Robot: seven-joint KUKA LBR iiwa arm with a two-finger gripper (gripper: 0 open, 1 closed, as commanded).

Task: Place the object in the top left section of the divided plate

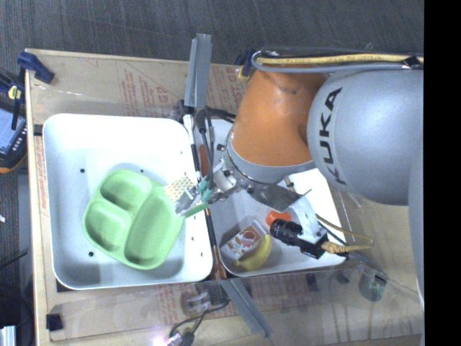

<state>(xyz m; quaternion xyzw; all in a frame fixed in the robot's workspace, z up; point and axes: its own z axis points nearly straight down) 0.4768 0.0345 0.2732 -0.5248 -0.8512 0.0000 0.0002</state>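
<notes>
Looks about halfway: the green divided plate (133, 218) in the left bin (65, 132) has nothing in any section so far. The gripper (196, 193) sits over the seam between the bins, just beside the plate's right rim, clamped on a small pale waffle-patterned object (179, 187). The arm (310, 132) is bent low over the right bin (277, 269).

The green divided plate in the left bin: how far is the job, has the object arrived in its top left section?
Not yet. The green three-section plastic plate lies in the left white bin, with nothing in its sections. The end effector hangs at the plate's right edge, with a small pale checkered object at its tip; whether it is gripped is unclear. Placing it remains.
</notes>
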